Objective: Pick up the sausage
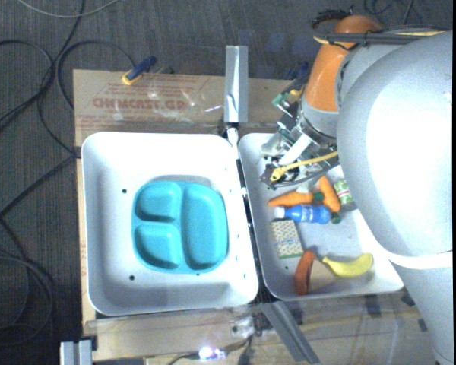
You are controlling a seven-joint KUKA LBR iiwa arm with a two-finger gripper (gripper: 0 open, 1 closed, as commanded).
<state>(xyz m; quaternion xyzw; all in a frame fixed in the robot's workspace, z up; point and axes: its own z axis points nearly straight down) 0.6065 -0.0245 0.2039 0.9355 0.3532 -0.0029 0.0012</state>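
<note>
Down in the right bin [252,204], at its far end, the gripper [283,160] is parked low over the clutter, with the grey arm [399,143] and its orange band [324,74] looming right behind it. Whether it's spread wide or pinched can't be told from this angle, too much metal and shadow. Nothing can be seen held in it, anyway. The sausage [304,271] is spotted well away from the gripper, at the bin's near end, lying reddish-brown and touching a banana [351,265]. Between gripper and sausage are found two carrots [308,197], a white-and-blue bottle [308,214] and a small patterned card [287,238]. Off to the gripper's other side, in the left bin [106,166], a teal divided tray [181,225] is sat.
</note>
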